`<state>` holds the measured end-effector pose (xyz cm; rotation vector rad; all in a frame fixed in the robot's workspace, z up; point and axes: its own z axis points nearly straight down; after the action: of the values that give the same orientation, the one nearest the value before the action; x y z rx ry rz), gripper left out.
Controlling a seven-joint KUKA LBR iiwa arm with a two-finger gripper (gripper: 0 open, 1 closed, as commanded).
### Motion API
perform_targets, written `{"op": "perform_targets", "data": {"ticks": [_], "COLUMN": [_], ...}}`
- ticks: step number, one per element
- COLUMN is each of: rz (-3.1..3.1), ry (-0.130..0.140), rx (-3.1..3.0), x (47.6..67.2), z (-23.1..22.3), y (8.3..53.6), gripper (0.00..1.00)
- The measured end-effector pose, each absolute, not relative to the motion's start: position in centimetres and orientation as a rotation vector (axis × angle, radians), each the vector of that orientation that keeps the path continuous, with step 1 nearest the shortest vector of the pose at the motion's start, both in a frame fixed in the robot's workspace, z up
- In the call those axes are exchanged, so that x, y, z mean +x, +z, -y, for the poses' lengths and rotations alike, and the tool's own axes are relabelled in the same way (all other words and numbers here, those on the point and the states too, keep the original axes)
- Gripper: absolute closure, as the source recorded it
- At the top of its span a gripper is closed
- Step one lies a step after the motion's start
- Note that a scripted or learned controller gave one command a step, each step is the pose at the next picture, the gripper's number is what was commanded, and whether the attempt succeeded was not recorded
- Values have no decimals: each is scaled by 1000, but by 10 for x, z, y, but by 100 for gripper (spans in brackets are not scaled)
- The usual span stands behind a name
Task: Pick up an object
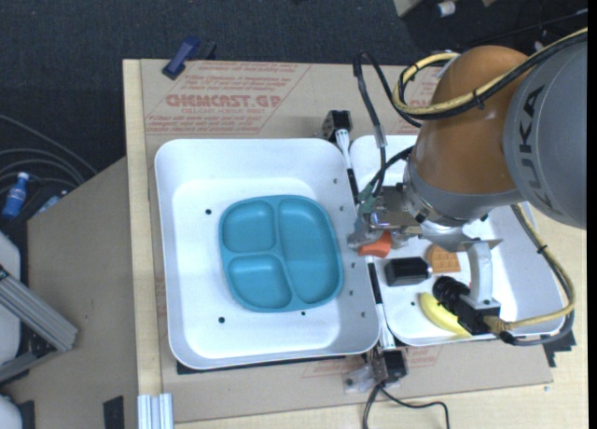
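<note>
One hand (373,231) to log, low over the left edge of the right bin (522,325); you cannot tell whether it is spread or closed. Just beside it: an orange piece (377,247). Near: black block (407,271), yellow banana (440,315) (both lying loose). Left bin (187,325): teal divided tray (280,252). Judged progress: nothing seen lifted, so you have the grasp and raise left.

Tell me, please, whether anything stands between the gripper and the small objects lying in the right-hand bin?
Nothing visible does. The gripper sits low at the right bin's left edge, right by the orange piece. The black block and the banana lie uncovered nearby.
</note>
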<state>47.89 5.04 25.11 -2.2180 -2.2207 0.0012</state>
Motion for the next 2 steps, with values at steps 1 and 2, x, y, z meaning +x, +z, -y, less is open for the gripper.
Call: {"op": "perform_targets", "data": {"ticks": [1,2], "rz": [2219,2221], "ry": [3,0], "rx": [-2221,-2220], "x": [479,479], "z": [31,-23], "y": [251,257], "gripper": [100,100]}}
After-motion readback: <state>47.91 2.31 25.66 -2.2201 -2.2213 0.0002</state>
